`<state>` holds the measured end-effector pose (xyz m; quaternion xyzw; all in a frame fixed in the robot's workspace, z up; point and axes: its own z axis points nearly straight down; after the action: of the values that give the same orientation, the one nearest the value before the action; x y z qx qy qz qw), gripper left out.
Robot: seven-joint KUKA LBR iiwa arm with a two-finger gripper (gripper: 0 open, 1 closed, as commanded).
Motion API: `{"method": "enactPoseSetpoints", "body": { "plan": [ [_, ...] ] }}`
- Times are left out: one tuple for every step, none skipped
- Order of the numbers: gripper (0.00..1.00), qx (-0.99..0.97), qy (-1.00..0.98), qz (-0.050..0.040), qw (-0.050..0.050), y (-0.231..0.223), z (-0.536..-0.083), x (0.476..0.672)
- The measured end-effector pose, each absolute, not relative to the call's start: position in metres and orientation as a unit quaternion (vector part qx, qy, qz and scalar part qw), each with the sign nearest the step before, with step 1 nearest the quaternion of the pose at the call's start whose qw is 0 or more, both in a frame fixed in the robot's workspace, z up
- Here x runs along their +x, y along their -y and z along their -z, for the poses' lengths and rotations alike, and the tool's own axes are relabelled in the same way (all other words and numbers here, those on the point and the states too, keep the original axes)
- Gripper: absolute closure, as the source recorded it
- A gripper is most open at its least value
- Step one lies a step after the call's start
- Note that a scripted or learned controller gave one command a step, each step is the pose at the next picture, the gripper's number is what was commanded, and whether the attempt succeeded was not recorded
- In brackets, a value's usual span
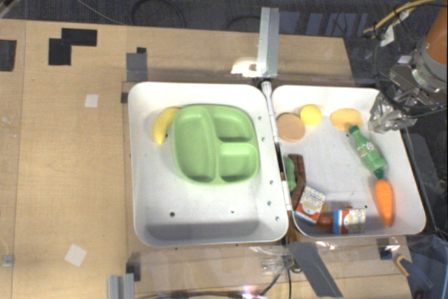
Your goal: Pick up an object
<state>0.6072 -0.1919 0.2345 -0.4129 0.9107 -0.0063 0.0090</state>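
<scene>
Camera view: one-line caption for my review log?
Gripper hovers at the right bin's upper right edge, near a green bottle and carrot.

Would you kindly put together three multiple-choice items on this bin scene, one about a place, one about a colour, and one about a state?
1. Where does the banana lie?
A. In the left bin, beside the green tray
B. In the right bin, beside the carrot
C. On the bench outside both bins

2. What colour is the divided tray?
A. Blue
B. Green
C. Red

3. How does the green bottle rest?
A. Standing upright
B. Lying on its side
C. Resting on the tray

Answers:
1. A: the banana lies against the tray's left edge in the left bin.
2. B: the tray is light green.
3. B: the bottle lies flat on the floor of the right bin, between the yellow piece and the carrot.
</scene>
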Motion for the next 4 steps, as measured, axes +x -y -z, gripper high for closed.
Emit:
{"method": "enactPoseSetpoints", "body": {
  "plan": [
    [0.00,-0.414,-0.910,0.0022,0.005,0.190,-0.229,0.606],
    [0.00,-0.438,-0.899,0.0102,0.013,0.205,-0.117,0.629],
    [0.00,-0.418,-0.908,0.0025,0.006,0.203,-0.089,0.587],
    [0.00,-0.357,-0.934,0.0021,0.007,0.204,-0.089,0.580]
  ]
}}
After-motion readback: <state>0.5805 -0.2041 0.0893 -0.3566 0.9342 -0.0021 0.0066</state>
